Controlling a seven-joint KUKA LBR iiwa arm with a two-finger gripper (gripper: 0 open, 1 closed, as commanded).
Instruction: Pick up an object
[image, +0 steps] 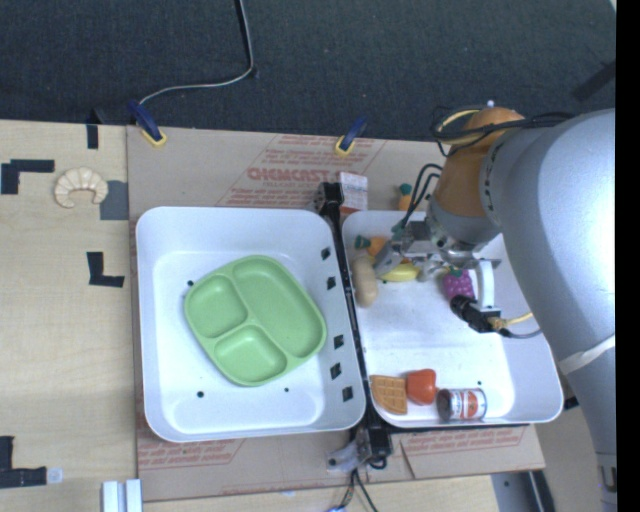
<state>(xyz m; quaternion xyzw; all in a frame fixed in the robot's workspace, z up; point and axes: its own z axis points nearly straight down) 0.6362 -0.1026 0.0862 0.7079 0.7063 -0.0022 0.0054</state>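
My gripper (405, 258) is low over the far left part of the right bin (520, 395). Directly under it lies a yellow banana-like piece (400, 273), with a tan oblong piece (366, 287) to its left and a small orange piece (377, 243) just behind. Purple grapes (460, 285) lie to the gripper's right, partly hidden by the wrist and a black cable. Whether anything is gripped cannot be made out. Along the bin's near edge sit an orange waffle-like square (390, 394), a red tomato (423, 383) and a small can (462, 404) on its side.
The left bin (160, 400) holds a green divided plate (255, 318). A croissant (80, 187) lies on the bench at the far left. The grey arm (560, 230) covers the right side of the right bin. A small box (352, 190) stands behind the divider.
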